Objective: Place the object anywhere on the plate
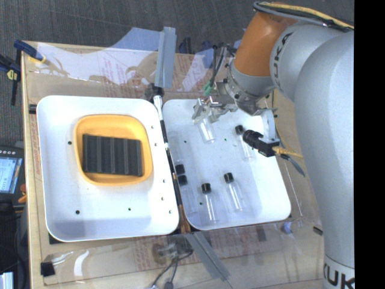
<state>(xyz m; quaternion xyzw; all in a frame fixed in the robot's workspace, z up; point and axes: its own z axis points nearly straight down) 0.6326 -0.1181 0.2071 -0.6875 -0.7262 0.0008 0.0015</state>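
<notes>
The gripper [207,108] sits at the upper edge of the right bin [274,206], seemingly clamped on a clear vial [206,129], though glare blurs the contact. The yellow plate [111,124] in the left bin [60,215] awaits; carrying and placing remain undone.

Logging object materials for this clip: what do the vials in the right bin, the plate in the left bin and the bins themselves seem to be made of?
Vials: clear glass or plastic, since the bin shows through them; black caps, likely plastic.
Plate: matte yellow-orange rim, probably plastic, with a dark ribbed insert of unclear material.
Bins: smooth white moulded plastic, by the look of their rounded corners and soft sheen.
</notes>
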